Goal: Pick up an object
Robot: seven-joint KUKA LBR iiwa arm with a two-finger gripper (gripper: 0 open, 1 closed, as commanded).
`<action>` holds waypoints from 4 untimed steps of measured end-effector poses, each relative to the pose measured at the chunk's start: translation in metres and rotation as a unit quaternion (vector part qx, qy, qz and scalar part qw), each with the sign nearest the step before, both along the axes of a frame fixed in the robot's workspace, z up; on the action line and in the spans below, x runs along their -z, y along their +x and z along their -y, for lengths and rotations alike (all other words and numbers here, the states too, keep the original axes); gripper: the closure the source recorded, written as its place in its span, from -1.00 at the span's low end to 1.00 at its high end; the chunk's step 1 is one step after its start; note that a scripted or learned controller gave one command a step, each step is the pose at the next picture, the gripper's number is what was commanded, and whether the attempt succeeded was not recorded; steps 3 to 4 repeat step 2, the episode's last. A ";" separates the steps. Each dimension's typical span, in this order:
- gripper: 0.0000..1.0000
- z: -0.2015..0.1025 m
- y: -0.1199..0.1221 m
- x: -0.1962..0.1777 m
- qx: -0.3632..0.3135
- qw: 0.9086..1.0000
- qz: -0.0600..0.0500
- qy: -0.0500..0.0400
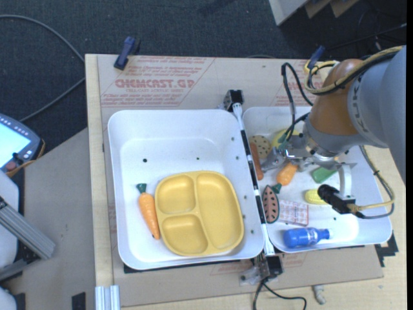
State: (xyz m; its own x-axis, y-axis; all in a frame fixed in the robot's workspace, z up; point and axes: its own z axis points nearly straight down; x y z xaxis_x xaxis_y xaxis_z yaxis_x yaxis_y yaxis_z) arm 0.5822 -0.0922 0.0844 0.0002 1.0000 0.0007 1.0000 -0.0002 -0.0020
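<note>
The claw (292, 155) is hovering in the right bin (374, 234); its state cannot be told. A small orange carrot (286, 173) is lying just below it.

This is a robotics lab or test cell rather than a home or kitchen. An industrial arm (368, 102), grey with an orange band, reaches over a bench (97, 173) topped with bare printed board, where two shallow white bins (129, 134) are fixed side by side with black clips (233, 98) at their shared edge and loose cables (293, 89) trail across the far right corner. The contents are toy props, such as a plastic carrot (149, 214) beside a yellow divided tray (193, 212), and the bench stands on dark carpet (51, 18) with a cable snaking across it, a handheld control pendant (16, 146) past the left edge and aluminium framing (26, 228) near the front left corner.
</note>
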 end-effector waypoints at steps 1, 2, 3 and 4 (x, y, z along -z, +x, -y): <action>1.00 0.000 0.000 -0.010 0.000 1.000 0.001 0.000; 1.00 -0.057 0.014 -0.101 -0.001 1.000 0.002 0.000; 1.00 -0.057 0.014 -0.101 -0.001 1.000 0.002 0.000; 1.00 -0.057 0.014 -0.101 -0.001 1.000 0.002 0.000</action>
